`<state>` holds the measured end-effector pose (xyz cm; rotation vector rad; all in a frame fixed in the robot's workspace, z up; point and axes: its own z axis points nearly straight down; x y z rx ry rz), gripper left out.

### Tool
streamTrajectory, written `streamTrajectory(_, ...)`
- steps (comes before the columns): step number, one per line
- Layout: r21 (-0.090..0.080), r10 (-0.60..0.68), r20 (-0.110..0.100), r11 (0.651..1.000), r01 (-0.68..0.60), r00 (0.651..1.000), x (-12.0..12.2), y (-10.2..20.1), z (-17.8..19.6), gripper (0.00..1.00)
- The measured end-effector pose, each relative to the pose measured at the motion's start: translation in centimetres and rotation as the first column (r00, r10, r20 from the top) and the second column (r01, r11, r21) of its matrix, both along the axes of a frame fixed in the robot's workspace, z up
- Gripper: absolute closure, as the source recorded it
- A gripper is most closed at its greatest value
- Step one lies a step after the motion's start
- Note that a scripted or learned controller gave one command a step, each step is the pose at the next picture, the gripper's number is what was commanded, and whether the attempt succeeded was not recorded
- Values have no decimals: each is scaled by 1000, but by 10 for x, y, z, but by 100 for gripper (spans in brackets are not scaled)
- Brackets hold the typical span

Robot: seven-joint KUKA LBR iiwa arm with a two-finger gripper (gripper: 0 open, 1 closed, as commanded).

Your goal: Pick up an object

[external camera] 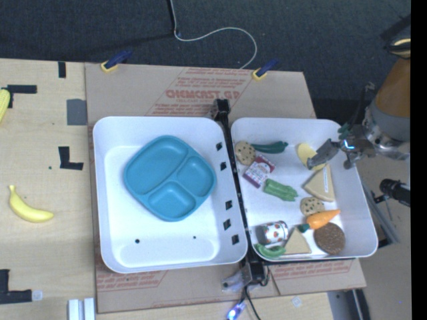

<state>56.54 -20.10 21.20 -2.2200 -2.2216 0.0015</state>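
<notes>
A cardboard sheet is spread over the wooden bench, and two shallow white bins are set on it side by side. The left bin is taken up mostly by a blue divided plate, laid slightly toward 10 o'clock of the bin's middle. The right bin is crowded with toy food.

The grey arm, with its orange band, is seen at 3 o'clock of the view, over the right bin's far right corner. Its gripper is extended toward 9 o'clock, above the bin's 2 o'clock area. Whether the fingers are open or closed cannot be told, and nothing is seen between them.

Just at 8 o'clock of the gripper, a small yellow piece is found, and a pale wedge lies just at 6 o'clock of it. At the bin's 5 o'clock corner a brown round patty is placed, with an orange carrot touching it at 11 o'clock. A green pepper is seen near the bin's centre, a dark green vegetable at 11 o'clock, and a cookie beside it.

On the bench, at 9 o'clock of the left bin and well apart, a yellow banana is laid.
</notes>
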Motion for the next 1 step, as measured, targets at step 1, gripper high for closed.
streamTrajectory(1, -2, 4, 16, 1000, -4, 1000, -56, 47, 150, 0)
